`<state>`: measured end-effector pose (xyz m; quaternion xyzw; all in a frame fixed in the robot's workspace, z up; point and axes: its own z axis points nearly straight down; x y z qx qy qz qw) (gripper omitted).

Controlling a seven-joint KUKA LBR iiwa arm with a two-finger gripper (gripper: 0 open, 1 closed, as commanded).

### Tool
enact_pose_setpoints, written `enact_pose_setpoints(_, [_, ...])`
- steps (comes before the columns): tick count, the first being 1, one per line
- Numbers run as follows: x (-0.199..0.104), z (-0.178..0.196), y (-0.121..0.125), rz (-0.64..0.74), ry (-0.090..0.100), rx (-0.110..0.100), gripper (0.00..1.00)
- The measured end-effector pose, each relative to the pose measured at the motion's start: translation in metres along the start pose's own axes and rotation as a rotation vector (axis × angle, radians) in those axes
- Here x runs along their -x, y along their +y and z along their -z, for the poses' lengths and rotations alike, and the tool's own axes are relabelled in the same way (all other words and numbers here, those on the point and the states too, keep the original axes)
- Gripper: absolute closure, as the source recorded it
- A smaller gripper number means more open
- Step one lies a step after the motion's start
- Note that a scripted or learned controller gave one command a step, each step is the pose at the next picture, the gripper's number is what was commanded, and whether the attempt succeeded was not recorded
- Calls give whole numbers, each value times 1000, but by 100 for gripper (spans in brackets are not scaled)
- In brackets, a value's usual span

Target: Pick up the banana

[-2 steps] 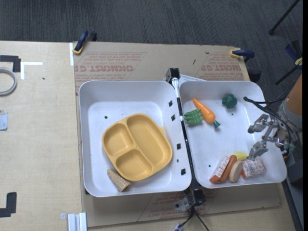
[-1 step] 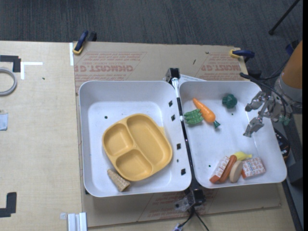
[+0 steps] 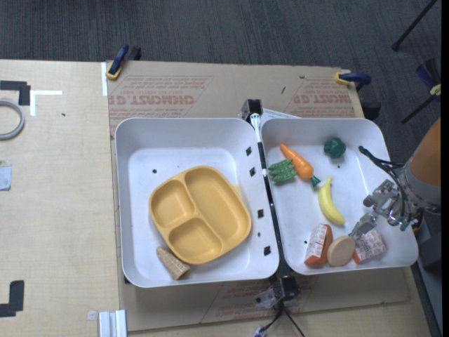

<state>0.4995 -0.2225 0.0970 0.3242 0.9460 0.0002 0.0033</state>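
Observation:
The yellow banana [image 3: 330,203] lies in the middle of the right bin [image 3: 287,216], running from upper left to lower right, with its green stem tip near the carrot [image 3: 299,161]. My gripper [image 3: 372,210] hovers over the right side of that bin, a short way right of the banana and not touching it. Its metal fingers [image 3: 380,194] stand apart with nothing between them. The grey arm with its orange band reaches in from the right edge.
A green leafy piece [image 3: 280,171] and a dark green broccoli [image 3: 334,147] lie in the right bin's back half. A red-orange packet [image 3: 318,245], a tan round piece [image 3: 342,251] and a pink-white item [image 3: 370,245] crowd its front. The left bin [image 3: 133,188] holds a yellow divided plate [image 3: 200,214] and a brown piece [image 3: 172,262].

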Motion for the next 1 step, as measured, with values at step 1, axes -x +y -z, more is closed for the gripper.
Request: enact_pose_setpoints(1, [3, -5, 81, 379, 3, 0, 0])
